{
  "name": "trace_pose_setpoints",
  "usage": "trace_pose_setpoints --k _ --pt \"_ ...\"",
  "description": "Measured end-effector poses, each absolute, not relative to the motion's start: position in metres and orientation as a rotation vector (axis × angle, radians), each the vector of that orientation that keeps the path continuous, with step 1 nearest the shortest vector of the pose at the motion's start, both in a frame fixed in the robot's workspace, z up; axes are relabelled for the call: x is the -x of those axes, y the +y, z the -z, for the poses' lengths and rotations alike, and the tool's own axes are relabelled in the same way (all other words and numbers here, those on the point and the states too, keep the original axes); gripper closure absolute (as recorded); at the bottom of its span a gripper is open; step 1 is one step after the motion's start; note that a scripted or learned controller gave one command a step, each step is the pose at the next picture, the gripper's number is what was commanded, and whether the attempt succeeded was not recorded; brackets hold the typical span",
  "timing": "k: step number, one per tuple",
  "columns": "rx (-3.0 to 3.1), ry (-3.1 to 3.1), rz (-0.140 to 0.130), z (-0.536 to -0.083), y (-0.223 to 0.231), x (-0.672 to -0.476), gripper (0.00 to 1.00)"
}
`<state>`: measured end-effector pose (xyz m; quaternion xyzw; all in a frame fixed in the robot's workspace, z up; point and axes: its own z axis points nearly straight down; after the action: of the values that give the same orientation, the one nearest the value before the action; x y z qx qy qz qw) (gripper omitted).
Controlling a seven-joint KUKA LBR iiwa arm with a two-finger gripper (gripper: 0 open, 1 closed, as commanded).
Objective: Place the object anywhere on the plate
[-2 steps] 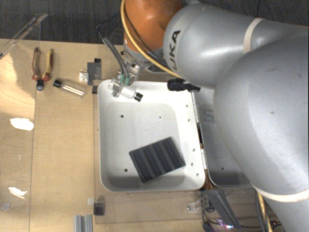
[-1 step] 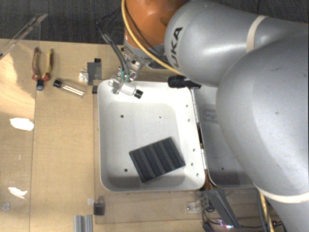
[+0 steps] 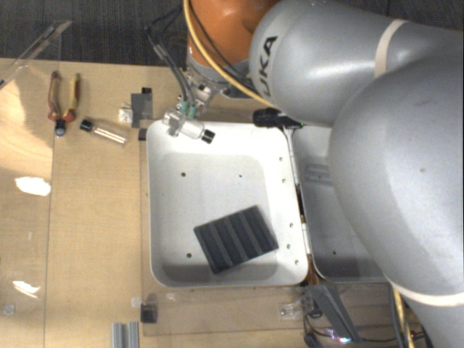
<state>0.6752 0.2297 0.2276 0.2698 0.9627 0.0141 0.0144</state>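
A dark grey ribbed rectangular slab (image 3: pixel 235 239) lies flat and skewed on the floor of the left white bin (image 3: pixel 167 216), toward its front. The arm's orange band (image 3: pixel 221 20) and grey body reach in from the upper right. Below the band, the gripper's small silver end (image 3: pixel 188 127) hangs over the bin's back left corner, well away from the slab. I see nothing between its tips.
The right bin (image 3: pixel 330 263) is largely covered by the arm's grey body. On the wooden bench left of the bins lie red-handled pliers (image 3: pixel 64 98), a small clear tube (image 3: pixel 105 130) and a black block (image 3: pixel 143 106). Another small black block (image 3: pixel 148 312) sits near the front edge.
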Motion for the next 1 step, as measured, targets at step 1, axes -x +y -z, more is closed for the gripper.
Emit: trace_pose_setpoints --k 1 --pt "-0.838 2.992 -0.053 -0.2401 0.2305 -0.6765 1.00"
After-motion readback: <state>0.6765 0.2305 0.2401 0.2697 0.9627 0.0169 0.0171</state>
